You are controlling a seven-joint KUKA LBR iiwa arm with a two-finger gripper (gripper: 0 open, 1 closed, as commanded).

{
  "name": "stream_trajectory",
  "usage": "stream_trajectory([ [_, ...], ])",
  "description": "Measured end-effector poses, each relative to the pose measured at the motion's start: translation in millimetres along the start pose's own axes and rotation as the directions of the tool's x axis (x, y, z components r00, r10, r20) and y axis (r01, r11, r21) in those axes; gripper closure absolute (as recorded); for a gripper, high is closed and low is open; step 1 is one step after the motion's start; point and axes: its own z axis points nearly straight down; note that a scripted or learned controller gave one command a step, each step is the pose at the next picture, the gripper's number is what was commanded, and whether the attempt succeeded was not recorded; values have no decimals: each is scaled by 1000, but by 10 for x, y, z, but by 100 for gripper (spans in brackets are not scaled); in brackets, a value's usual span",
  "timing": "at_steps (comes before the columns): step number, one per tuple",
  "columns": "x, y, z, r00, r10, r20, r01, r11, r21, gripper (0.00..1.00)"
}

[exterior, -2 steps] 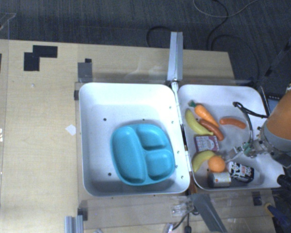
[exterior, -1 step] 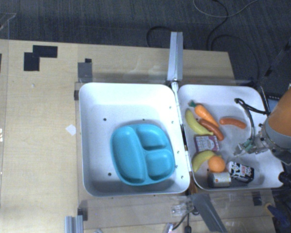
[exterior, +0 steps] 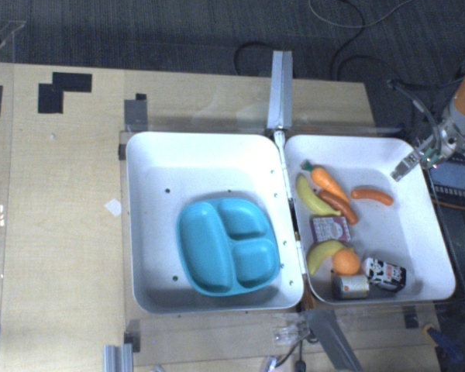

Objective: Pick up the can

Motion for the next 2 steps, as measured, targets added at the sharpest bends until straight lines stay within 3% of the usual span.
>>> stream_trajectory([
  [1, 546, 507, -508, 969, 245, -2, -245, 969, 1, 100],
  [2, 544, 532, -631, 971, 240, 2, -239, 971, -6, 100],
])
